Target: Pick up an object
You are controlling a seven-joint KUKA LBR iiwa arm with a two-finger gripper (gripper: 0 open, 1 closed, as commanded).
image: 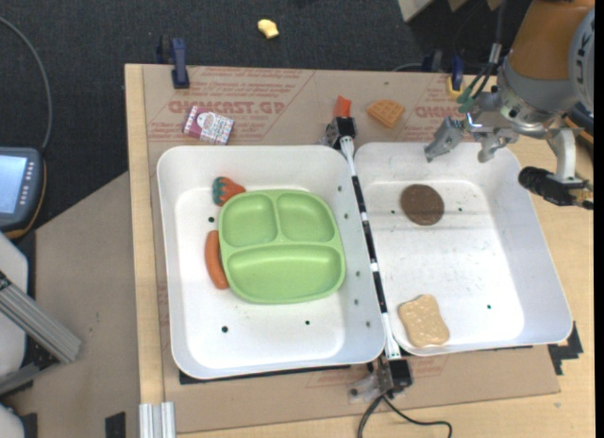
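The gripper hangs over the far edge of the right bin, its two fingers apart with nothing between them. The arm, grey with an orange band, comes in from the far right. Inside the right bin lie two things: a round brown cookie toward the far left part of the bin, and a tan cracker in the near left corner. The cookie sits nearer than the gripper and a little to its left — close, but apart from the fingers; the cracker is well apart from it, across the bin. The left bin holds a green divided plate near its middle, with an orange sausage just beside the plate's left edge and a small red-and-green piece at the plate's far left corner, partly tucked under the rim. On the cardboard beyond the bins lie a small pink-and-white packet to the far left and a waffle just beyond the far left corner of the right bin. A small yellow thing lies on the dark floor farther off.
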